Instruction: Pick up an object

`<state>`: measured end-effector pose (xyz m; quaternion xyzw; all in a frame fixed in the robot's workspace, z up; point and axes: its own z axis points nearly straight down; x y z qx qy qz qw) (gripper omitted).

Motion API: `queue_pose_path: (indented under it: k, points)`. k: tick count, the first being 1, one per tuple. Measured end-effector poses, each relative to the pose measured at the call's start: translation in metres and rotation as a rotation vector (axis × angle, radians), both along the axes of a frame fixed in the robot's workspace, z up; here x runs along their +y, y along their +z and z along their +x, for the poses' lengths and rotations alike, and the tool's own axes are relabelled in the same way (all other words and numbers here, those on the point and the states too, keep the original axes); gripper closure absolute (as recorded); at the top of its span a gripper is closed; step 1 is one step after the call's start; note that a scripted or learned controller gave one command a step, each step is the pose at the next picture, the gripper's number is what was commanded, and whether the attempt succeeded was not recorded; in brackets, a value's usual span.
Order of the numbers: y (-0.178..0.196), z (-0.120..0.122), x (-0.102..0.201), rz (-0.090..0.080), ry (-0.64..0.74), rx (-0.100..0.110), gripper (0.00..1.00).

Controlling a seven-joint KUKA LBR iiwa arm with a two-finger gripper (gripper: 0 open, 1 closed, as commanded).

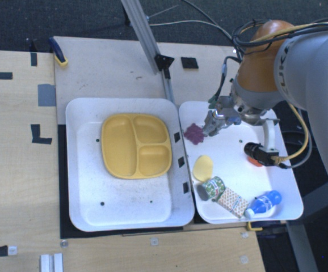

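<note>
This is a robotics lab. A pale plywood table (pixel 113 67) marked with dark tape patches carries two white bins (pixel 73 169), loose black cables (pixel 181 16) trail over dark carpet at twelve o'clock, and a grey industrial arm (pixel 306 67) enters from three o'clock.

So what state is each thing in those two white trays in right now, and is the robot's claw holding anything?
Yellow divided plate: flat, right way up, in the left bin.
Purple piece: loose, right bin, beside the gripper.
Yellow round piece: lying loose.
Green can: on its side.
Patterned packet: lying flat.
Blue bottle: on its side.
Gripper: nothing seen held.
</note>
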<state>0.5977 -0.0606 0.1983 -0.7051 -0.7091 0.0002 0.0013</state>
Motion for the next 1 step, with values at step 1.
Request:
queue_pose_path:
  k: [1]
  points:
    - [0.0027,0.0070,0.0462,0.000,0.001,-0.001,1.00]
